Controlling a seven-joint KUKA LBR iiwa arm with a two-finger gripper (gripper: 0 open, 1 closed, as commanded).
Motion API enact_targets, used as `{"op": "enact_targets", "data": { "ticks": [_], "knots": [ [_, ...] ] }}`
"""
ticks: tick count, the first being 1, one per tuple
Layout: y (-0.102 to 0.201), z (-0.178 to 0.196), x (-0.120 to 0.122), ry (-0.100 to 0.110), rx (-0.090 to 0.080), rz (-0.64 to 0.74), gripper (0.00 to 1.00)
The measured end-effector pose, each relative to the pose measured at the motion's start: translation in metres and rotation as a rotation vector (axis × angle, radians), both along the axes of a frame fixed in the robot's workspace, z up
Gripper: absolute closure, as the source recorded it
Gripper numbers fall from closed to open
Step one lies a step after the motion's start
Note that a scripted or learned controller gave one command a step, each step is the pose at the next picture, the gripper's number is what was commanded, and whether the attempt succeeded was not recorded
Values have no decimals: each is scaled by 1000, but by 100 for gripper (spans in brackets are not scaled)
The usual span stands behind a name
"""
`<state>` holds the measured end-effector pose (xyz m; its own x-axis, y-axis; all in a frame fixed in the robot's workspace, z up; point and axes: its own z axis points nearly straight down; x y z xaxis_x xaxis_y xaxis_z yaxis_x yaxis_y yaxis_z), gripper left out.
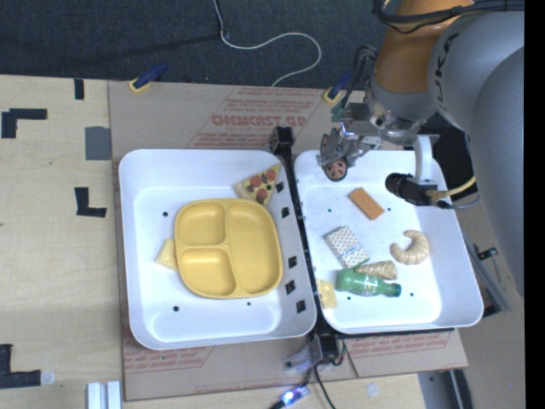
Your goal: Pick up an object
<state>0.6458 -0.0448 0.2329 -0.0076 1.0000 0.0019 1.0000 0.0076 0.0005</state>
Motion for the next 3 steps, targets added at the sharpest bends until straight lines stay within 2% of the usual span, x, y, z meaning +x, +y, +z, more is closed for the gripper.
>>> {"op": "enact_targets", "data": {
  "ticks": [1, 2, 3],
  "knots": [
    [46, 0, 23, 0, -1, -2, 100],
    [62, -8, 11, 3, -3, -5, 100],
    [51, 0, 21, 1, -2, -7, 100]
  ]
}}
